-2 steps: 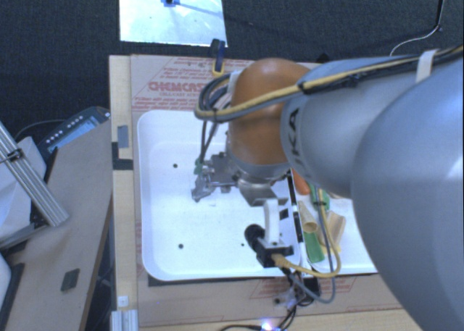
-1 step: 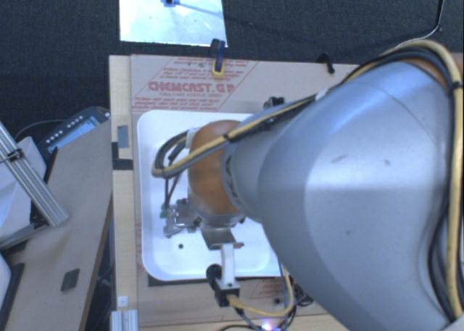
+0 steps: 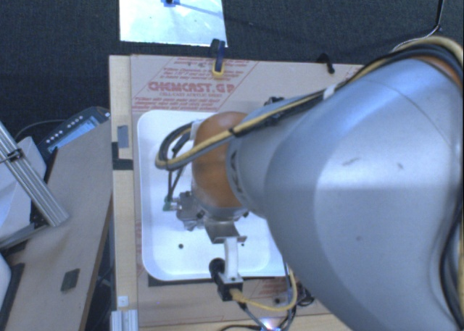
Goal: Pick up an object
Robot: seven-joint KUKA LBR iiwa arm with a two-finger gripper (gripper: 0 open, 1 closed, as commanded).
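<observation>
Grey arm (image 3: pixel 362 185) with orange band (image 3: pixel 214 156) and yellow-black cables (image 3: pixel 174 152), white bin (image 3: pixel 156 199) on tan desk (image 3: pixel 181 80) with red lettering (image 3: pixel 190 87), black textured backdrop (image 3: pixel 58 32), pale blue-white sheet (image 3: pixel 170 7) at the desk's far edge.

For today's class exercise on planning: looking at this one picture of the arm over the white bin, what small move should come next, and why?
Probably a short lift straight up. The arm reaches low over the left white bin, and its wrist hides the gripper and most of the bin floor. The bare floor in view bears no object, so rising would uncover the bin before any grasp is tried.
</observation>
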